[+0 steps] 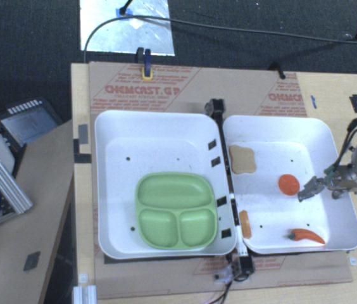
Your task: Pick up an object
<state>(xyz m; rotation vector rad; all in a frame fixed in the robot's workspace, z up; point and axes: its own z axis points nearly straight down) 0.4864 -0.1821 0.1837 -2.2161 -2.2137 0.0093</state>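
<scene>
The right bin holds a tan slice of bread at its back left and an orange ball near the middle. An orange chili-like piece lies at the front right, and a small orange sausage-like piece lies by the front left wall. My gripper reaches in from the right, low over the bin. Its tip sits just right of the orange ball and apart from it. I see nothing held in it.
The left bin holds a green divided plate toward its front. Black clips run along the seam between the bins. Brown cardboard lies under both bins. A metal sheet sits at the back.
</scene>
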